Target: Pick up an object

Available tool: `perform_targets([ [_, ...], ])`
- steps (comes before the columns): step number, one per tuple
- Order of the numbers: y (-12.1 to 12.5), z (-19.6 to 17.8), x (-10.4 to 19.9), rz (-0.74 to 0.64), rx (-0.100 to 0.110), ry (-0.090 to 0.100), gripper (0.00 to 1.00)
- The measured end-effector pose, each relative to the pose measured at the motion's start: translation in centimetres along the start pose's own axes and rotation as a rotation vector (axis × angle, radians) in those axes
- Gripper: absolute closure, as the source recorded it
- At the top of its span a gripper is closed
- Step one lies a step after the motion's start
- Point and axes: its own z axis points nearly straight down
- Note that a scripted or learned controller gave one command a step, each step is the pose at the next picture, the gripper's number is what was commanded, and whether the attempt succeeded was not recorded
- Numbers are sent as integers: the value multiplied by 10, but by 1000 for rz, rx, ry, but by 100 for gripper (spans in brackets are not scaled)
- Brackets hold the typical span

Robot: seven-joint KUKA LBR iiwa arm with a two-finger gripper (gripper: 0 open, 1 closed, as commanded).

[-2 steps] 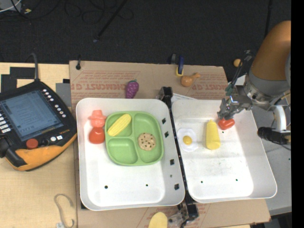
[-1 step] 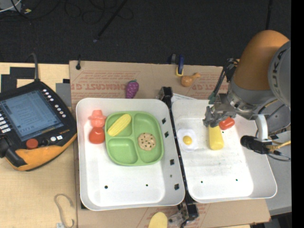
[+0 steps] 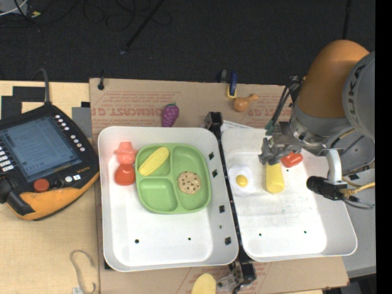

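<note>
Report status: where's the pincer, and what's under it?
Pincer low over right bin, above yellow block. Red piece right beside it; fried egg toy to the block's left. No grasp visible.

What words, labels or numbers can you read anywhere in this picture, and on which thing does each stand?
Red print on the brown cardboard sheet behind the bins: upside down and too blurred to read.
Screen and buttons of the grey and orange handheld control pendant: too small to read.
Dark letters on the grey arm: cut off, unreadable.
</note>
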Motion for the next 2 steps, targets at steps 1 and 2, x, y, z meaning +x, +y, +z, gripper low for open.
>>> perform_targets([
  [1,-5,-7,-2,4,-1,0,100],
  [2,5,1,-5,1,-2,-1,100],
])
